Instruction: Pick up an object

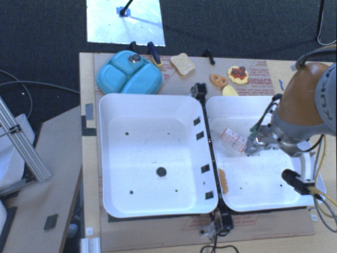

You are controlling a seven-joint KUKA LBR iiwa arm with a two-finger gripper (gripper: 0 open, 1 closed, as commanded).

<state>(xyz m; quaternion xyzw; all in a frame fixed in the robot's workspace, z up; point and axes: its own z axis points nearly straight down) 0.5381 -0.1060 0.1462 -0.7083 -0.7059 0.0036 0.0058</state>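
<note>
In the right bin (274, 109), the pincer (251, 146) hangs low beside a small white-and-red packet (232, 138) that lies on the floor near the bin's left wall; how far its tips are parted cannot be told, and nothing is seen gripped. An orange piece (222, 181) lies against the same wall nearer the front, and a dark disc (161, 171) sits in the left bin (121, 109). Behind the bins, the bench (174, 75) carries a blue tray (129, 74), toast (182, 64), a pretzel (218, 79) and a tart (238, 74).
</note>
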